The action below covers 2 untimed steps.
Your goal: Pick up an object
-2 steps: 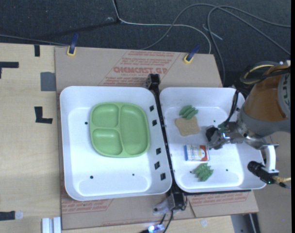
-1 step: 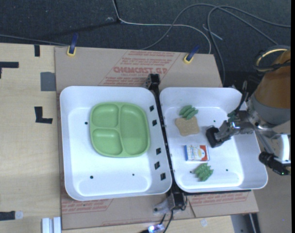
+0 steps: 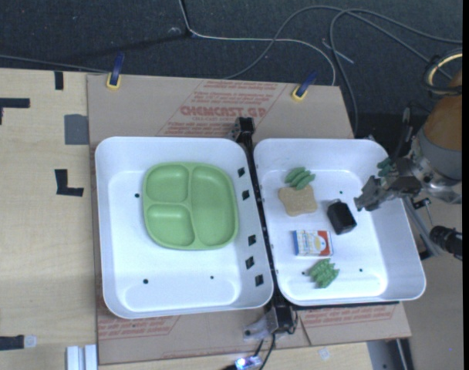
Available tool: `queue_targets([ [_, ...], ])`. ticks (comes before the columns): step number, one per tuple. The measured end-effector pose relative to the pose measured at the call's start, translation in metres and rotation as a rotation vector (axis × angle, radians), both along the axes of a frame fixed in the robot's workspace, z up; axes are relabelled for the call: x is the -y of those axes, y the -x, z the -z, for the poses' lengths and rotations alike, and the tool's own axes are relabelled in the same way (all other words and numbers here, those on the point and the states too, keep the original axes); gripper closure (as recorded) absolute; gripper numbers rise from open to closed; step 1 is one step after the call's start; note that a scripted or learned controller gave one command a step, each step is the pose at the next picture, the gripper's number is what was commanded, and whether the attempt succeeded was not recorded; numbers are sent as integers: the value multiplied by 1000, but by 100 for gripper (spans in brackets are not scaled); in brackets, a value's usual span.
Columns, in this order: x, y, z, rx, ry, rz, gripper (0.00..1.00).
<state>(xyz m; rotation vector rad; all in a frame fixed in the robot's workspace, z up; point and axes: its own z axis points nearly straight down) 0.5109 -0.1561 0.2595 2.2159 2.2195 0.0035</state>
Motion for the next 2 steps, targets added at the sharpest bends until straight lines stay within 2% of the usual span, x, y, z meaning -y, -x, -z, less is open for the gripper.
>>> queue_targets([
  [1, -42, -15, 13, -7, -3, -3, 100],
  [2, -91, -34, 8, -6, -3, -5, 100],
])
